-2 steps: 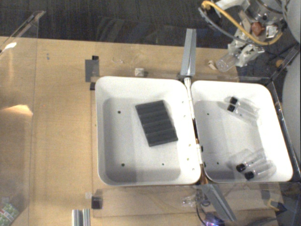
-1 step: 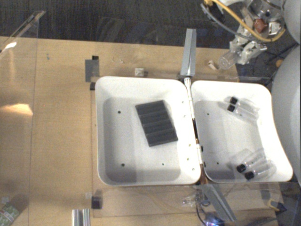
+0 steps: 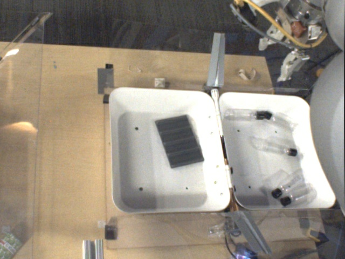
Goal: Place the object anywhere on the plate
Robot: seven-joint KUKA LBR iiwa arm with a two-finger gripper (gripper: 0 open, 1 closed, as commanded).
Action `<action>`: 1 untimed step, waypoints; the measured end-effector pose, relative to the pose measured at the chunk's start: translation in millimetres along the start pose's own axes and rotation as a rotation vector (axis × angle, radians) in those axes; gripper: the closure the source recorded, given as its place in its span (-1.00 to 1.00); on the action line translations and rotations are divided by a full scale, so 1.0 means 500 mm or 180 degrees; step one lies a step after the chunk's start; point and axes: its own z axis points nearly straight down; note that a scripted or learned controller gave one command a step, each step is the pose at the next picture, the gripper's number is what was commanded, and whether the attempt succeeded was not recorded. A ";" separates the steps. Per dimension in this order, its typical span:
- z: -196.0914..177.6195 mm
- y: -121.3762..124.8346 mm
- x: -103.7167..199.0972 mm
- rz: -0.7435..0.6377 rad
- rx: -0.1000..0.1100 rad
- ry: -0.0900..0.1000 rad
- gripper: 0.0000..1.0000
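Note:
A dark grey ribbed plate [image 3: 179,141] lies flat and slightly turned in the left white bin [image 3: 121,161], with nothing on it. Several clear plastic vials with black caps lie in the right bin [image 3: 312,144]: one near the back [image 3: 249,114], one in the middle [image 3: 274,146], and a small cluster at the front right [image 3: 289,190]. My gripper [image 3: 291,65] hangs high beyond the right bin's far right corner, well away from the vials and the plate. Nothing shows in its grasp.
A grey metal bracket [image 3: 216,61] stands at the back where the two bins meet. Small black blocks [image 3: 108,69] mark the left bin's corners. A clear panel [image 3: 21,117] covers the bench's left side. The arm's large grey body [image 3: 330,112] overhangs the right edge.

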 end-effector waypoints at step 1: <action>0.056 0.169 -0.100 -0.1249 -0.0007 -0.0017 -1.00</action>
